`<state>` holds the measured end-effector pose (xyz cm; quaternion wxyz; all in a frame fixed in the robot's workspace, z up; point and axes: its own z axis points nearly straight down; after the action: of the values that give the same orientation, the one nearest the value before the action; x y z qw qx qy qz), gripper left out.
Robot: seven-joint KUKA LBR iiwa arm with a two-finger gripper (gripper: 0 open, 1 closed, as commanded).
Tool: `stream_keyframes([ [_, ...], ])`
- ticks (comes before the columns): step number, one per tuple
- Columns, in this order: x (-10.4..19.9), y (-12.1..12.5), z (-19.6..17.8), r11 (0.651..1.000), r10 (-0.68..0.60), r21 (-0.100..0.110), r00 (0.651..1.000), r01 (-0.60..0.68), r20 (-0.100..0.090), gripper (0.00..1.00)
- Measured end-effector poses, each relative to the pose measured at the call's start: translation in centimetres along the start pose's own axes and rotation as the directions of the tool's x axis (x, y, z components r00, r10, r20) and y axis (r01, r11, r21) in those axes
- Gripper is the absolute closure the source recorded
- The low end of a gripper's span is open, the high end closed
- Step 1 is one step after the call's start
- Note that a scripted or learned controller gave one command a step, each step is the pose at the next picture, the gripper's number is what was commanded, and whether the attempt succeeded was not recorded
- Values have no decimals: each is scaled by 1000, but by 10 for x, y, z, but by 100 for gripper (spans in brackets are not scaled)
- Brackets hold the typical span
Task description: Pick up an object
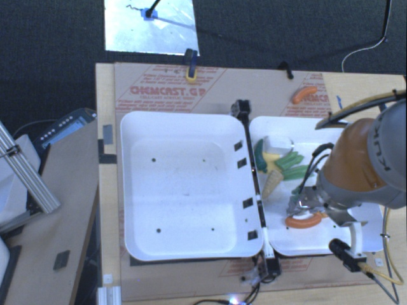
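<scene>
While bent low, tool [304, 210] above orange sausage [304, 221].

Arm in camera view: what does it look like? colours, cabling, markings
The arm is bulky and rounded: a grey shell at right with dark lettering partly visible on it, then a broad orange band toward the wrist. Black and yellowish cables arc over its top. The hand is a small metallic piece at the end, with a thin dark cable looping down to it.
</scene>
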<state>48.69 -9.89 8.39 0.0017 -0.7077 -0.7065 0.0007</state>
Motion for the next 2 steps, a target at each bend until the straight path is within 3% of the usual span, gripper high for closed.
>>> stream_keyframes([
  [1, 70, 21, -106, 1000, -12, -14, 1000, 12, 1, 100],
  [2, 130, 53, -139, 1000, -13, -10, 1000, 13, -1, 100],
])
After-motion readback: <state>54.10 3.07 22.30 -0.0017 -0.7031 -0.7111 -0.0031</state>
